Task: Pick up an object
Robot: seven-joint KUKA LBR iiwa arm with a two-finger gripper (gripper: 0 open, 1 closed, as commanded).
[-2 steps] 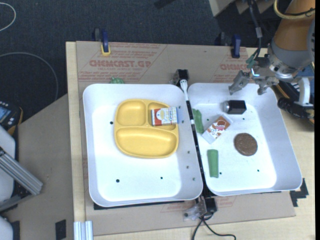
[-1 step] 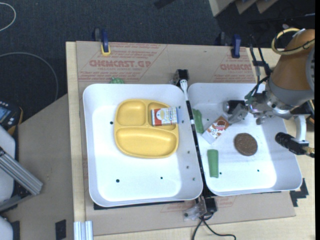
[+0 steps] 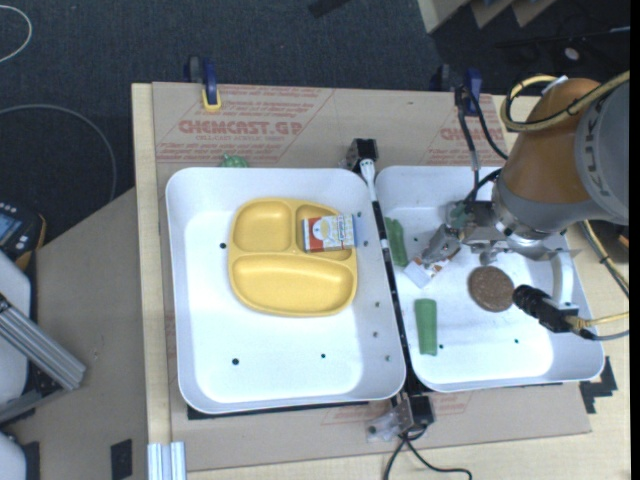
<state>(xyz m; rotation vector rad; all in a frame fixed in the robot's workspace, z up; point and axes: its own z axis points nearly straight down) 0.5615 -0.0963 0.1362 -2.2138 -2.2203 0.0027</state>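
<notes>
Gripper [image 3: 437, 253]: you can see its metal fingers low in the right bin, reaching leftward from the wrist; whether they are spread or pinched you cannot tell, since the tips blur into a small pale scrap beneath them.
Arm [image 3: 560, 158]: it leans in from the right with the orange band over the bin's far corner, which puts the wrist above the bin's middle and leaves the left bin unshadowed.
Right bin [image 3: 480, 368]: this is where your likely targets lie, all loose on the floor, so any one could be reached from above.
Upper green piece [image 3: 396, 241]: it lies against the left wall, just beside the fingers; you should judge it awkward, because the wall leaves little room for a finger on that side.
Lower green piece [image 3: 427, 326]: it lies lengthwise nearer the front, apart from the wall, and looks the easier grasp.
Brown disc [image 3: 491, 289]: flat on the floor just under the wrist; probably too low-lying to pinch well.
Left bin [image 3: 200, 298]: it holds a yellow divided tray [image 3: 290, 283] with a small red-and-white carton [image 3: 328, 233] resting in its upper right compartment, well apart from the gripper.
Progress: nothing appears lifted, so you should count the pick as not yet made.
</notes>
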